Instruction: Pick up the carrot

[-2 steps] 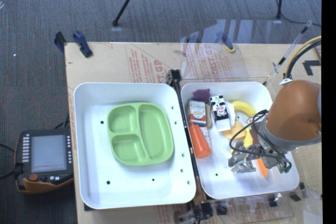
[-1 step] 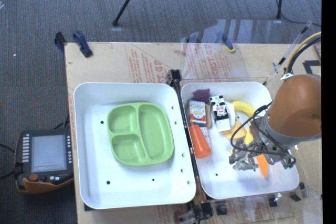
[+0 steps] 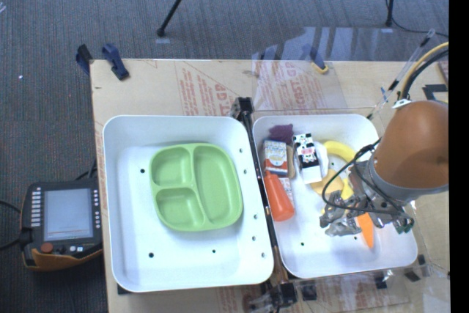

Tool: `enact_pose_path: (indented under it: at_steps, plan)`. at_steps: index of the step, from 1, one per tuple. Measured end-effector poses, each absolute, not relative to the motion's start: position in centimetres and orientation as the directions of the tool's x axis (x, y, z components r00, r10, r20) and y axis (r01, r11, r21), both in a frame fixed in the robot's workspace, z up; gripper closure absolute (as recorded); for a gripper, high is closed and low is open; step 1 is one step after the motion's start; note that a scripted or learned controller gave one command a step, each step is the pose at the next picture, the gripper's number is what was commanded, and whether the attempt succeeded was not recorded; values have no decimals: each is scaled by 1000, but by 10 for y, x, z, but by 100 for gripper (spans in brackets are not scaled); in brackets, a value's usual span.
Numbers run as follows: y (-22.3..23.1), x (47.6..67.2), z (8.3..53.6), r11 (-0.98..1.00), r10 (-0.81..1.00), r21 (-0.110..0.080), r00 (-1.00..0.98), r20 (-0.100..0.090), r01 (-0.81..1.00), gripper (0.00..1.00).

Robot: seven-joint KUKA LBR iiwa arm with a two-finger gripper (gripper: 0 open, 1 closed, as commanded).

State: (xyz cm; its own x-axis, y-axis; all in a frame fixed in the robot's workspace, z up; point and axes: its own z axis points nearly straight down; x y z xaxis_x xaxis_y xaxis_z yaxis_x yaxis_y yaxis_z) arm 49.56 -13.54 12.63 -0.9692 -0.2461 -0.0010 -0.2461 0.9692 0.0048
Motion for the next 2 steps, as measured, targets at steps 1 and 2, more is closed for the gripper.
enact_pose_path:
  at_steps: [1,2]
  plan:
    - [-133,496,154,934,-358,2,-934,-2,-358,100]
    - [-183,493,114,844,-536,7,-844,1,-536,100]
